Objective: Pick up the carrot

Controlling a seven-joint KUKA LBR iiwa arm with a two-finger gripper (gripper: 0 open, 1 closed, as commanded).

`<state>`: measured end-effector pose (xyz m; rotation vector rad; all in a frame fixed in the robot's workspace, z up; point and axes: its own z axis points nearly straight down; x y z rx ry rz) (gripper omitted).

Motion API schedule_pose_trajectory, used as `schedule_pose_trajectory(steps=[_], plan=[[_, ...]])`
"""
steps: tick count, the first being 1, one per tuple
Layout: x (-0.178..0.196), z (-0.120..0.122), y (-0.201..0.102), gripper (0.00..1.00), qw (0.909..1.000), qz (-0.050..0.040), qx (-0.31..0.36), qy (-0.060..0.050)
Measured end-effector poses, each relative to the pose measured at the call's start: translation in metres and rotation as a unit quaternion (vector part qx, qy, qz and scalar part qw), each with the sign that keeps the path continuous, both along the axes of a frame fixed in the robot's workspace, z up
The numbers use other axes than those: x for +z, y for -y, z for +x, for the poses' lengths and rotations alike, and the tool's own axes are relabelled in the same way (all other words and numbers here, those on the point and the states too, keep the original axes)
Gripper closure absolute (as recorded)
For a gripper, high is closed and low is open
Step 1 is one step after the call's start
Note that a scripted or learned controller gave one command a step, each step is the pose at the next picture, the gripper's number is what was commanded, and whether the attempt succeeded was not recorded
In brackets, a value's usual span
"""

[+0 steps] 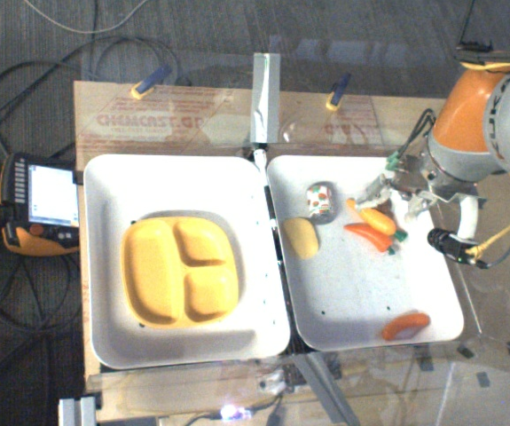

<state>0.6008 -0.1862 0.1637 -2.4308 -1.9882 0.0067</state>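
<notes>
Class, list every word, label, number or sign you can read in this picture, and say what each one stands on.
"CHEMCAST GP" or similar: faint red print on the brown board behind the left bin; the letters are blurred, so this reading is unsure.
A fainter red print on the board behind the right bin: unreadable.
Handheld screen: too small to read.
Small can: label too blurred.

Dark grey carpet floor (pixel 343 25) w/ loose cables (pixel 59 16), plywood bench (pixel 192 118), handheld pendant (pixel 42 204) at left

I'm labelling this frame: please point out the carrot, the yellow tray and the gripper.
carrot (pixel 372 219): camera view, middle of its orange body.
yellow tray (pixel 182 269): camera view, its central divider.
gripper (pixel 403 195): camera view, between its fingertips.
</notes>
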Motion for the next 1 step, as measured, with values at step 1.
schedule_pose_trajectory(steps=[1], plan=[[-0.0645, -0.0045, 0.0210, 0.00, 0.9998, 0.0024, 0.017, 0.006]])
